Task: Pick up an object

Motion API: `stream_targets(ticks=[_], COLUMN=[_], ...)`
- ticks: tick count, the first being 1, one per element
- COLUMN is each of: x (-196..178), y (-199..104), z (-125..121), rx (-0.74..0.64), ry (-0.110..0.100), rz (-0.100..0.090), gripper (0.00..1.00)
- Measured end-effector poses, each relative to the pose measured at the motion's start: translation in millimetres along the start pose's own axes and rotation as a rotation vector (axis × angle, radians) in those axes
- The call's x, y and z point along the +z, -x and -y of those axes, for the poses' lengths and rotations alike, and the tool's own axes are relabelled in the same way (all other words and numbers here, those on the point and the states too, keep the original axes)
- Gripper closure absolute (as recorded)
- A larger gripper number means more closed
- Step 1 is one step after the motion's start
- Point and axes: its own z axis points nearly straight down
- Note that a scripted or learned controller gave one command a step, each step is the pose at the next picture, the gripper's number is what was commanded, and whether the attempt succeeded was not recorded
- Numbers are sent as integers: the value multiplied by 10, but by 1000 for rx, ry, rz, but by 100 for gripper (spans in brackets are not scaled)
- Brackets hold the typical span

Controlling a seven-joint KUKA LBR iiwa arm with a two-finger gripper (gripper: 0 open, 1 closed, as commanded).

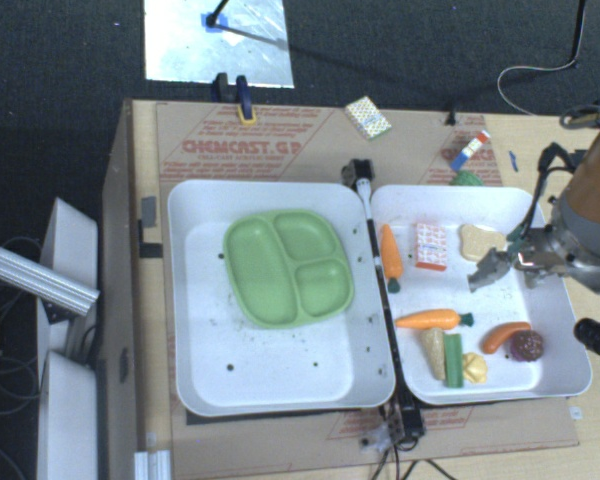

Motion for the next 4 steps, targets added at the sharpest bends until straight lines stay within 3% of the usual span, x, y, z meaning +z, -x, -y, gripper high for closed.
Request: stream_targets(ticks=[1, 2, 3, 4], x=[1115, 1504, 1398, 1398], y=[252, -238, -235, -236], z=[134, -63, -71, -70], rx=[2, 0, 0, 0], ry=[-3, -1, 1, 1], rz=[0, -1, -1, -1], gripper=[0, 0, 100, 0])
